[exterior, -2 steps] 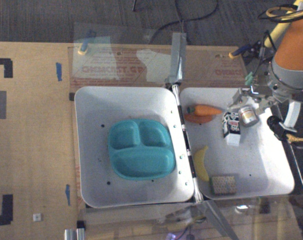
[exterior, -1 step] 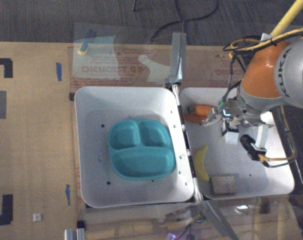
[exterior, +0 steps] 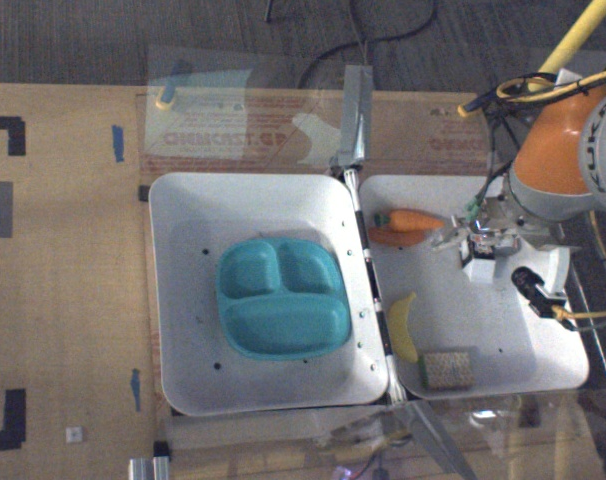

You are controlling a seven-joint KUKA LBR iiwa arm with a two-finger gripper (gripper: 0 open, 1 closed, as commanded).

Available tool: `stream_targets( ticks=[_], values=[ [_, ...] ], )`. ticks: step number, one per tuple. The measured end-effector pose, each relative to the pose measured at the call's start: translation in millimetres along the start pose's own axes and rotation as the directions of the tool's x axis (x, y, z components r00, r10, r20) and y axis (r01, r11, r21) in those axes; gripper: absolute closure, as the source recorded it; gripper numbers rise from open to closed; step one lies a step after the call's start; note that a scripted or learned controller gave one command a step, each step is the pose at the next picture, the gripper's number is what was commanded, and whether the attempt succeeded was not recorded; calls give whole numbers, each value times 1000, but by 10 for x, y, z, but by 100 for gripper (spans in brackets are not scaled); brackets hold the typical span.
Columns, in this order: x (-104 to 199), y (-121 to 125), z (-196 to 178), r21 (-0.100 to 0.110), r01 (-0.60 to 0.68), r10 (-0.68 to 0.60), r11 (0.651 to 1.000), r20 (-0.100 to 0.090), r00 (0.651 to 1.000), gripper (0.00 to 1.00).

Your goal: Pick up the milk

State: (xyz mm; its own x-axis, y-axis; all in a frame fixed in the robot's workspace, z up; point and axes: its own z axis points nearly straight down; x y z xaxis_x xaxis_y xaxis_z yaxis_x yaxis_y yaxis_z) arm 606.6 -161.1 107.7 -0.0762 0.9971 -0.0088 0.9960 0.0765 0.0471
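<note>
- The gripper (exterior: 480, 236) hangs over the right bin (exterior: 503, 338), in that bin's upper part toward 1 o'clock; at this size and slant, whether it is open or closed cannot be told.
- A small white boxy shape, apparently the milk (exterior: 480, 268), sits directly at the gripper's 6 o'clock, just beside it. Whether the two touch cannot be made out, and nothing can be seen to be gripped.
- The arm (exterior: 555, 158) rises from the gripper toward 2 o'clock, its orange band broad above the wrist.
- A carrot (exterior: 411, 222) lies at the gripper's 9 o'clock, near it, along the bin's top-left wall, with its point toward the gripper.
- A banana (exterior: 403, 328) lies at the gripper's 7 o'clock, well apart, close against the bin's left wall.
- A speckled tan block (exterior: 447, 369) rests at the banana's 4 o'clock, just beside its lower end, near the bin's bottom wall.
- The left bin (exterior: 183, 208) sits at the right bin's 9 o'clock, their walls meeting.
- A teal divided plate (exterior: 281, 298) lies in the middle of the left bin, well apart from the gripper.
- The bench (exterior: 63, 298) stretches on toward 9 o'clock, with black tape marks (exterior: 8, 133) near its left edge.
</note>
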Motion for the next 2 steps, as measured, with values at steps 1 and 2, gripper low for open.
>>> stream_targets(
  ticks=[1, 2],
  values=[
    [-77, 42, -175, -18, -3, 4, 1000, 18, 1000, 100],
    [-73, 10, -123, -8, -5, 5, 1000, 15, 1000, 0]
  ],
)
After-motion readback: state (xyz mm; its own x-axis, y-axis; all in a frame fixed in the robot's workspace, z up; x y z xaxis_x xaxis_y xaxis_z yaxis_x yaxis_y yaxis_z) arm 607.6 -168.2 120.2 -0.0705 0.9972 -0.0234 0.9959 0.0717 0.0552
